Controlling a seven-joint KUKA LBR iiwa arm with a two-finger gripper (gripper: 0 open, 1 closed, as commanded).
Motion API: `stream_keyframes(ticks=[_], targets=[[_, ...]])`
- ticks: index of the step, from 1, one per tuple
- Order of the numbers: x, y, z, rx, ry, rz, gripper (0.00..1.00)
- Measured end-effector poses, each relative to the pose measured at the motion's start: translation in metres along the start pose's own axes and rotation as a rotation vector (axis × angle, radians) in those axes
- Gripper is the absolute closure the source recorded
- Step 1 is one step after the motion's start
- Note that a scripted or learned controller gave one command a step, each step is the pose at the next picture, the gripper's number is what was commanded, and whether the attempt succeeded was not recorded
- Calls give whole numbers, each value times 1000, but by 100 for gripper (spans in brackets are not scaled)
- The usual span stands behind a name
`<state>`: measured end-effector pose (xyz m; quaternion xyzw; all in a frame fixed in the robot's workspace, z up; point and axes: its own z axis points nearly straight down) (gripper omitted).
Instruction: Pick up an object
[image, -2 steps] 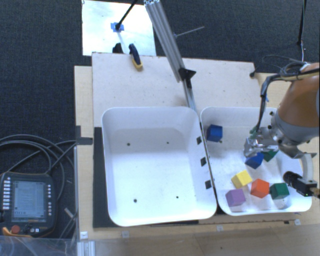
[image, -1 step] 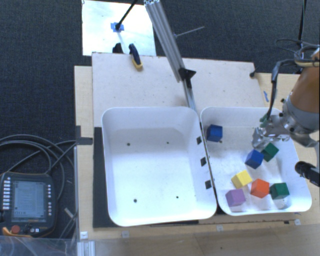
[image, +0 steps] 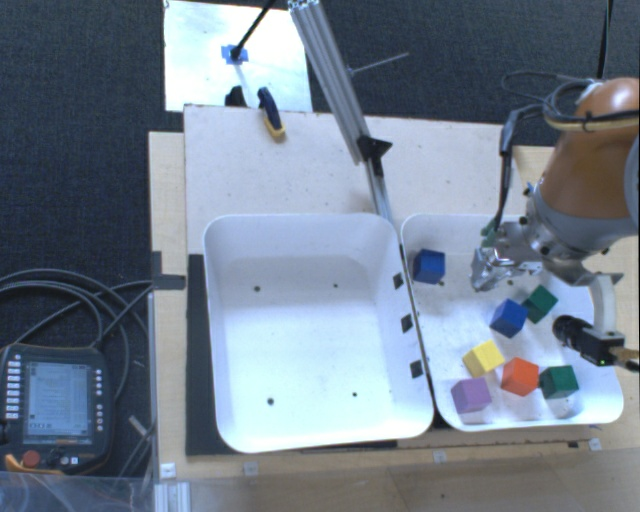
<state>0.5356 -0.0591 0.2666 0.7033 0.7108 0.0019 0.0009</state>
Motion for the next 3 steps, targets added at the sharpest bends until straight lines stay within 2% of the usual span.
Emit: stream_keyframes(ticks=[2, 3], targets=[[83, 36, 6, 1, 0, 1, 100], [141, 48, 3, 0, 1, -1, 100]])
